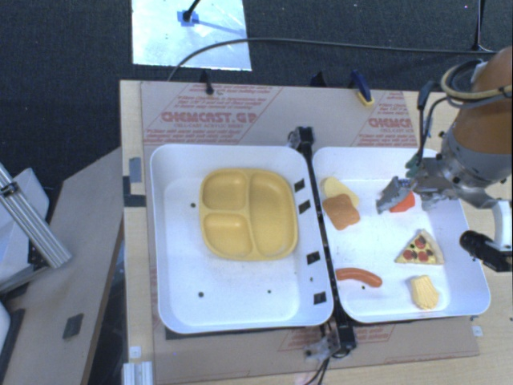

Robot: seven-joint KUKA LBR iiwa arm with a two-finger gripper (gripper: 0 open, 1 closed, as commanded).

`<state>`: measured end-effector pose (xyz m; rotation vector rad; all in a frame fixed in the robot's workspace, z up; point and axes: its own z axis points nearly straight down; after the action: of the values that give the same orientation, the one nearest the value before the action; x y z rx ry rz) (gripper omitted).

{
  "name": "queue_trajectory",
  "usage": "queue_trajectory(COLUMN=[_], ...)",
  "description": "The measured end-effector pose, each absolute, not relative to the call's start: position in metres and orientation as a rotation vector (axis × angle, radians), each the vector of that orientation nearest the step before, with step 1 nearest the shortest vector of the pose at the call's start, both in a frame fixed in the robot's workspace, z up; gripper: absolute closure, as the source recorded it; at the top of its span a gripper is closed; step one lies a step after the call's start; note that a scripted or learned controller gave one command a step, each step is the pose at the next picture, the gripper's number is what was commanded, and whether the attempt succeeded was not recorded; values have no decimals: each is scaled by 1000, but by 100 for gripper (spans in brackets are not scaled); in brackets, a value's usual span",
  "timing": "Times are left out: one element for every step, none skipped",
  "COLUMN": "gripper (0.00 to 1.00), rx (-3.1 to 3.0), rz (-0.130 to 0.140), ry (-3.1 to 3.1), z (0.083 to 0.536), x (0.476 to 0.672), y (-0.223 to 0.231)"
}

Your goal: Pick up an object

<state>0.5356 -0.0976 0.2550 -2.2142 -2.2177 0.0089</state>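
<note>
Bench [96,239] first: it carries two shallow white bins side by side, the left bin [172,295] and the right bin [473,295], rims touching along a clipped seam so nothing slips between them.

Left bin holds one thing — a yellow divided plate [247,213], flat and roughly centred, well apart from everything loose.

You'll find the arm [481,127] reaching in over the right bin's far right corner, orange band showing above the wrist. Its claw [395,196] hangs low over the bin's upper middle, tilted toward the seam.

Loose items, all in the right bin, spread out so each can be approached alone:
- pizza slice [419,249], right of centre, lying flat
- sausage [358,277], near the front wall
- toast-coloured piece [341,211] resting against a pale yellow piece [334,188], just beside the seam
- yellow ridged piece [424,292], front right corner
- small red-orange piece [405,203], touching or just under the claw tips

That red-orange piece looks to be the chosen target. You can't tell from this slant whether the claw is open, closed, or gripping it — the tips blur into it. My judgement: the grasp is in hand, not proven.
</note>
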Motion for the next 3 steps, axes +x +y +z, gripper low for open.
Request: queue_trajectory(gripper=[0,0,0], rx=[-2218,-2218,-2218], rz=[-2,3,3], ry=[-2226,-2221,-2221], z=[260,198,135], x=[538,535,538], y=[-97,-95,-93])
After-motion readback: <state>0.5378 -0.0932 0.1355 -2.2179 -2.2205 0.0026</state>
